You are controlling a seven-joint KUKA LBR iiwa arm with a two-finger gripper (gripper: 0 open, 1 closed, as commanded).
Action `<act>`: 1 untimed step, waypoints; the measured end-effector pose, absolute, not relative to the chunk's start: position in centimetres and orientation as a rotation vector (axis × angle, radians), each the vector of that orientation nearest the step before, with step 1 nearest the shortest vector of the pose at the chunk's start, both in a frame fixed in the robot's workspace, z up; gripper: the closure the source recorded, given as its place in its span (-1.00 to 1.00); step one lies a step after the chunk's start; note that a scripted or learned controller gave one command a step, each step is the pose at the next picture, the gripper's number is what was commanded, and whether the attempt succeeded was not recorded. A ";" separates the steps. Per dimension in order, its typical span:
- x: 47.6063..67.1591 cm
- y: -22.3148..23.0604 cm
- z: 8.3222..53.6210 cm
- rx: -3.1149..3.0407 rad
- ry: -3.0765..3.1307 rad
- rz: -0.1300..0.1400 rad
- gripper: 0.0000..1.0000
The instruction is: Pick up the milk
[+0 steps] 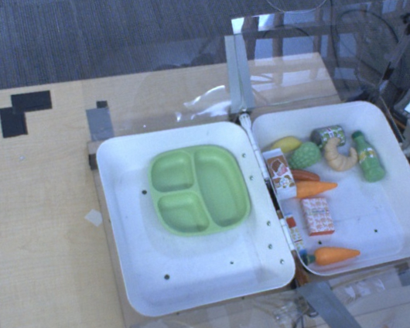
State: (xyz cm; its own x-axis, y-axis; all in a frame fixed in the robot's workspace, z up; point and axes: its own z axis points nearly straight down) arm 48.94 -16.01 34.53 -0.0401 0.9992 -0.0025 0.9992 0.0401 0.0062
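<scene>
The milk (279, 172) is a white carton with a red and brown label. It lies flat along the left wall of the right bin (404, 222), long side running front to back. A red sausage (306, 175) and a carrot (316, 187) lie against its right side. A yellow fruit (284, 144) sits just behind it.
The right bin also holds a bumpy green fruit (305, 155), a can (328, 134), a tan pastry (339, 156), a green bottle (368, 157), an orange-red box (318, 216) and a second carrot (335, 255). A green divided plate (199, 190) lies in the left bin (142, 272).
</scene>
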 end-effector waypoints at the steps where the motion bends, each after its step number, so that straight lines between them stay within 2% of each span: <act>1: 48.9 -16.2 28.3 2.420 2.001 0.002 1.00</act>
State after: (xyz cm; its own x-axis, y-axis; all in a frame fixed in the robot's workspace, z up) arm 48.90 -16.24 28.33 0.1877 0.9822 -0.0001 0.9822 -0.1877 0.0017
